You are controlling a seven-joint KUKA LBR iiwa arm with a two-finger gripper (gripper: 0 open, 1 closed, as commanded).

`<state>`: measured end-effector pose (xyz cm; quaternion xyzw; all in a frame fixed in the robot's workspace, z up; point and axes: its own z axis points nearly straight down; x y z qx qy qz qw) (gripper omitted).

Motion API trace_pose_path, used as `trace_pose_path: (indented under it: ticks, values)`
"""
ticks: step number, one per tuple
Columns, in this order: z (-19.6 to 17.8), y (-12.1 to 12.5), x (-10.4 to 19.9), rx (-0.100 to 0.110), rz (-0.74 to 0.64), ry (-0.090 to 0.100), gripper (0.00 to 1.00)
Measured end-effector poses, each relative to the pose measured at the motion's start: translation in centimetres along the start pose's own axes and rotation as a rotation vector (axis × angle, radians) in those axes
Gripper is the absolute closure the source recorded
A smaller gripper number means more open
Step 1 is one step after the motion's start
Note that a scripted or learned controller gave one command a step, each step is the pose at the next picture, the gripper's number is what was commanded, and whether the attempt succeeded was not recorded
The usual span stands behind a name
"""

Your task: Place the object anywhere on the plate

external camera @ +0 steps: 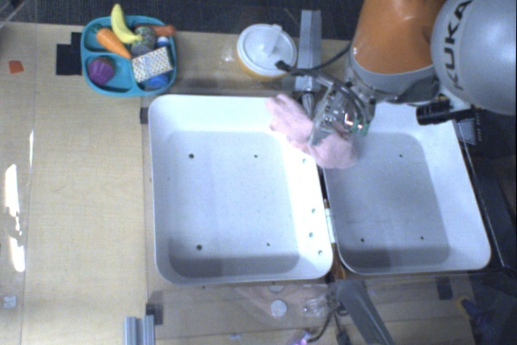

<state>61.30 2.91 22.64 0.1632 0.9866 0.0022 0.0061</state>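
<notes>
you can read one text: "kuka", in dark capital letters running down the grey shell of the arm [477,36] at the upper right of the frame. you'll find no other legible label, number or sign anywhere else.

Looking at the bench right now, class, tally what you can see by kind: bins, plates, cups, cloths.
White bins: 2, the left bin and the right bin
Blue divided plates: 1, the plate with toy food in it
Lidded cups: 1, the cup
Pink cloths: 1, the cloth by the gripper
Total: 5
</notes>
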Motion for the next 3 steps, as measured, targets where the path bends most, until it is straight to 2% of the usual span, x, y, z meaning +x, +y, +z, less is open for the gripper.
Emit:
trace_pose_path:
  ticks: [1,2,3]
  values:
    - [-0.6,5.5,2.0,-0.002,-0.329,0.000,1.00]
    - [0.0,9.5,5.2,-0.002,-0.331,0.003,1.00]
    - [0.0,9.5,5.1,-0.002,-0.331,0.002,0.00]
